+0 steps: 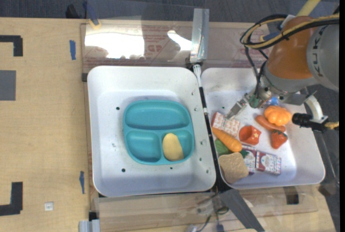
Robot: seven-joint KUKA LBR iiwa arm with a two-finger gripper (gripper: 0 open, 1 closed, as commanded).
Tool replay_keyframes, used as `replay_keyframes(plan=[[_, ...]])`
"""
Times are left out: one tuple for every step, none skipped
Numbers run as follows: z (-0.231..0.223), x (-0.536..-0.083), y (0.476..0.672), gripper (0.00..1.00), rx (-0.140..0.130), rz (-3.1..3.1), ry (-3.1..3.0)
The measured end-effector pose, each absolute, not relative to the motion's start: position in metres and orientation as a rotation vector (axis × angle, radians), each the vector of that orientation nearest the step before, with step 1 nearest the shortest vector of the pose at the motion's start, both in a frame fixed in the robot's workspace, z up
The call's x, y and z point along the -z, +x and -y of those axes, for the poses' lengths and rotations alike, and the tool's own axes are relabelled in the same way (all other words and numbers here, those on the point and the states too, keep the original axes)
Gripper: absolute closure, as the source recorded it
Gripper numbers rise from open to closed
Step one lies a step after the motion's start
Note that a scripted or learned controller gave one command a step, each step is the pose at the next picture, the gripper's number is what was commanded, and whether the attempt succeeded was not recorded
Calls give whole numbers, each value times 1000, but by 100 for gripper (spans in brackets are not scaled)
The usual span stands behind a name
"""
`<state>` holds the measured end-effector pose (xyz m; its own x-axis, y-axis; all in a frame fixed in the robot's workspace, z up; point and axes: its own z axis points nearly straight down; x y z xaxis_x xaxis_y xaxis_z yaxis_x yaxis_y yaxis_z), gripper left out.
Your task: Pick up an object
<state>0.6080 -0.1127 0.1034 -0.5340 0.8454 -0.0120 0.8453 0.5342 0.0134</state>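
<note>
Wooden bench with two white bins; the robot arm reaches over the right bin.

The gripper hangs tilted, fingers parted, holding nothing, just above a small carton in that bin. Toy food crowds the carton: a carrot, red pepper and bread slice, so the fingers may jam or slip.

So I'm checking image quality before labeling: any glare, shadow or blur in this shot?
Camera view: strong glare on the clear sheet behind the left bin; soft shadows only, under the teal tray; toys in the right bin look slightly soft but are recognizable; the gripper is small and its outline is hard to resolve.
</note>
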Motion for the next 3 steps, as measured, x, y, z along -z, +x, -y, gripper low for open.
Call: replay_keyframes(plan=[[163,-86,647,0,-1,-2833,1345],[166,-87,659,0,6,-2876,1295],[166,-87,659,0,5,-2876,1295]])
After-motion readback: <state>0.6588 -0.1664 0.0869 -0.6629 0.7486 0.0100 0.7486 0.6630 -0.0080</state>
